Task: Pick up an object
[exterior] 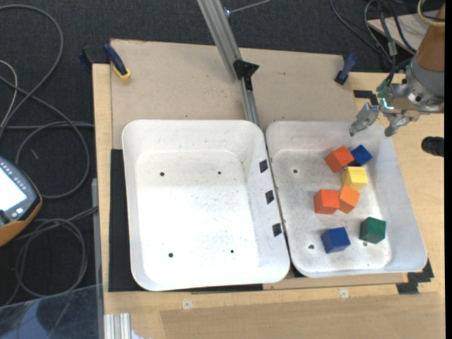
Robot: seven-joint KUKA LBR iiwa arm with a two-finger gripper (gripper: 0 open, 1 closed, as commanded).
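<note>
Several small blocks lie in the right bin point(304, 260): an orange one point(339, 158) beside a blue one point(361, 155), a yellow one point(355, 177), two more orange ones point(326, 201) point(349, 198), a green one point(373, 229) and another blue one point(335, 239). My gripper point(376, 122) hangs above the bin's far right corner, up and to the right of the blocks. Its two fingers are spread apart and hold nothing.
The left bin point(141, 140) stands beside the right one. A slanted metal pole point(226, 41) rises from behind the bins. Blue clamps point(116, 61) point(345, 69) grip the board's far corners. Cables lie on the dark floor at left.
</note>
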